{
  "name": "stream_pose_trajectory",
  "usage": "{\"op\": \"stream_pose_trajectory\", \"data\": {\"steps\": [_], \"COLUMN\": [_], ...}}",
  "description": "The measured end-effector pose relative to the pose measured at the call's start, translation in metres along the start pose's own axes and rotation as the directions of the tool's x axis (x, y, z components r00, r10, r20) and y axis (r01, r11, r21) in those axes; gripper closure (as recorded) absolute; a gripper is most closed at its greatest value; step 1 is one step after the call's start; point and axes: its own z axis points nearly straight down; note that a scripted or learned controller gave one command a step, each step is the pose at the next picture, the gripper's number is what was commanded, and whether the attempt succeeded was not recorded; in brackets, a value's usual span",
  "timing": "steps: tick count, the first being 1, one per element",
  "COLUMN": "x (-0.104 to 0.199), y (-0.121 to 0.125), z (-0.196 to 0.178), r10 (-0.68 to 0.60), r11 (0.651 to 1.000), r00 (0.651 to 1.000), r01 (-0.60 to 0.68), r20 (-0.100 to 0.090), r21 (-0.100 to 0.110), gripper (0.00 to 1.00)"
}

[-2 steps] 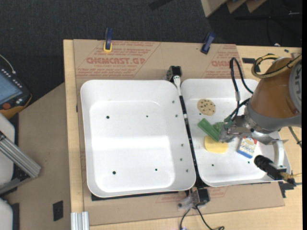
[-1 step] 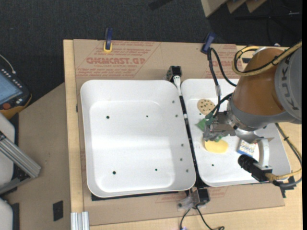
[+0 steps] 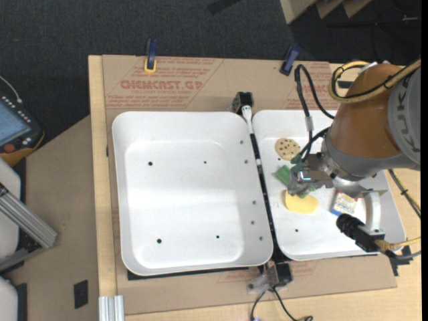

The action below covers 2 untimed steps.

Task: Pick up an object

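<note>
In the right bin, closest to me, a flat yellow round thing lies on the white floor. The gripper hangs just above it, low in the bin. I cannot tell if it is spread or pressed together. A green thing sits right beside the gripper, on the side toward the left bin. Farther back lies a spotted cookie.

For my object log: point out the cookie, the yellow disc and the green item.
cookie (image 3: 287,147), camera view, top face.
yellow disc (image 3: 302,204), camera view, centre.
green item (image 3: 285,175), camera view, exposed left part.
</note>
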Motion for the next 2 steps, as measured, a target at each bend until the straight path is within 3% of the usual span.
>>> {"op": "stream_pose_trajectory", "data": {"steps": [2], "x": [0.0002], "y": [0.0014], "z": [-0.02], "r10": [0.001], "r11": [1.0], "r00": [1.0], "r01": [-0.001], "r20": [0.001], "r21": [-0.004], "gripper": [1.0]}}
